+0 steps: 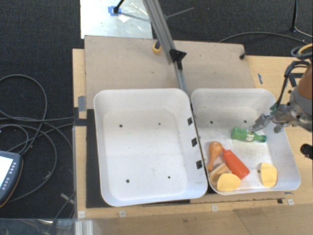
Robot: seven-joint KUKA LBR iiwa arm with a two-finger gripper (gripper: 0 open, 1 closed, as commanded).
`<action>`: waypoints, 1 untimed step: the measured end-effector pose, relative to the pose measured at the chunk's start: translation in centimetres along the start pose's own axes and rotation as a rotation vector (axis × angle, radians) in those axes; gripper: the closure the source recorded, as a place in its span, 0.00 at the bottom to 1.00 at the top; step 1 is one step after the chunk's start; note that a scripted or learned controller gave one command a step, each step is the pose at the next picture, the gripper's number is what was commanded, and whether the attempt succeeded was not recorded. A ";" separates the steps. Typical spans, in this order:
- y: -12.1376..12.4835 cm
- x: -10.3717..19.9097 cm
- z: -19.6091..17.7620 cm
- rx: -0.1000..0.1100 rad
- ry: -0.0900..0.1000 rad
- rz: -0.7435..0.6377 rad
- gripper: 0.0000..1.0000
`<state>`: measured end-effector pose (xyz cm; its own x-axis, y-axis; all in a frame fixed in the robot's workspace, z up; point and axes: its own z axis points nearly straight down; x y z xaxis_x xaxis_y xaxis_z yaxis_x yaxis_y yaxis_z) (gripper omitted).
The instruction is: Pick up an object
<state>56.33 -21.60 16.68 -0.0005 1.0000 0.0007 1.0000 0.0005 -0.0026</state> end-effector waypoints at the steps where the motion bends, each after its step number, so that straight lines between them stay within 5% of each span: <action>1: -0.4 0.4 4.3 0.000 0.001 -0.001 0.00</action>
